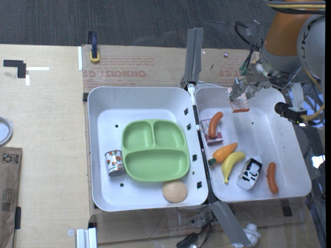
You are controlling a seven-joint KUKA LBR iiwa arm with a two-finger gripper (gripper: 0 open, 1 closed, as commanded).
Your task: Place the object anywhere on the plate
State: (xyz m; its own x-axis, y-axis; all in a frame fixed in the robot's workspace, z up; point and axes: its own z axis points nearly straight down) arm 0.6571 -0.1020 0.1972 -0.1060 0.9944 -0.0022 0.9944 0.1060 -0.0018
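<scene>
Two white bins (98,138): one plate (155,151), two sausages (215,124).

The arm (297,30) is cut off by the right and top edges. The pincer (240,94) is too small and blurred for its state to be judged; a small red-and-white item (240,105) beneath it cannot be identified. On the tabletop (41,138), a ring (4,132) and a brown bag (9,190) are cropped by the left edge.
</scene>
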